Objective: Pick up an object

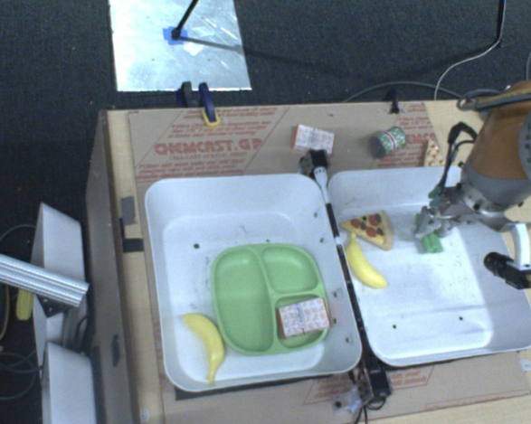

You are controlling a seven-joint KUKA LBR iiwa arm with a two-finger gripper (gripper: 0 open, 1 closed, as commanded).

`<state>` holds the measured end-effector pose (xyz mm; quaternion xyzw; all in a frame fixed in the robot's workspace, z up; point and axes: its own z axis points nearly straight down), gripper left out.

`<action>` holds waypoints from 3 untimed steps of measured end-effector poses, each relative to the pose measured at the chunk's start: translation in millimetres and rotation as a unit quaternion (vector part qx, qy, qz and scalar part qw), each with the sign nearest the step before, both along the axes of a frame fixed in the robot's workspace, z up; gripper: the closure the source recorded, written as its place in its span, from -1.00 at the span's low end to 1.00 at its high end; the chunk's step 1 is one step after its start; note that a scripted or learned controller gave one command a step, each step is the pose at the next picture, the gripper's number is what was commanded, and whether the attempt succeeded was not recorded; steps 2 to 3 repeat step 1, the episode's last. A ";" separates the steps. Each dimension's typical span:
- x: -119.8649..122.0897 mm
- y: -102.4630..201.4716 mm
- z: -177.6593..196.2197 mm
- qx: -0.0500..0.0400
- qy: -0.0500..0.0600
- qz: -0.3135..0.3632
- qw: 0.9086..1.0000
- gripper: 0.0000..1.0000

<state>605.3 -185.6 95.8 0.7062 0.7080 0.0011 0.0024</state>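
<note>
In the right bin (455, 329), a small green object (432, 244) lies near the back right. My gripper (428, 225) hangs right over it, at the end of the grey arm with the orange band (505, 140); whether it touches the object is unclear. To the left of the gripper are a pizza-slice toy (370, 227) and a yellow banana (364, 265) near the bin's left wall. The left bin (184, 212) holds a green divided plate (253, 293) with a patterned block (303, 316) in its front right compartment, and a second banana (207, 343) beside the plate.
Behind the bins on the bench lie a small patterned box (313, 138), a green can (389, 141) and a tan piece (432, 150). A black fitting with cable (508, 269) overhangs the right bin's right rim. The front half of the right bin is bare.
</note>
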 end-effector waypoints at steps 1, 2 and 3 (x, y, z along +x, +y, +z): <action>42.0 62.6 -10.4 0.002 0.004 0.001 1.000 1.00; 42.0 62.6 -10.4 0.002 0.004 0.001 1.000 1.00; 42.0 62.6 -10.4 0.002 0.004 0.001 1.000 1.00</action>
